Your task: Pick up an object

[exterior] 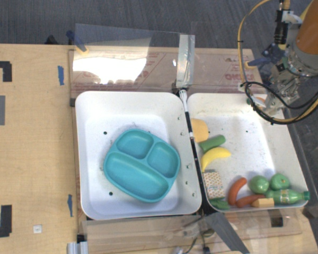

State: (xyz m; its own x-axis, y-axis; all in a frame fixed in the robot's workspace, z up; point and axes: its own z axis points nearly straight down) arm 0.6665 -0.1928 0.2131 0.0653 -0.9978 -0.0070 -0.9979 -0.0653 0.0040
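Two white bins sit side by side on the bench. My gripper [280, 91] hangs over the right bin [238, 121] near its one o'clock corner; I cannot tell its state. The toy food lies well apart from it: a yellow banana [215, 156] near nine o'clock, a green pepper [212, 143] just above it, and a crowded cluster along the six o'clock edge. The left bin [90, 142] holds a teal divided plate [142, 164]. I judge the banana the best target: it has bare floor to its right, so I should descend straight over its middle.
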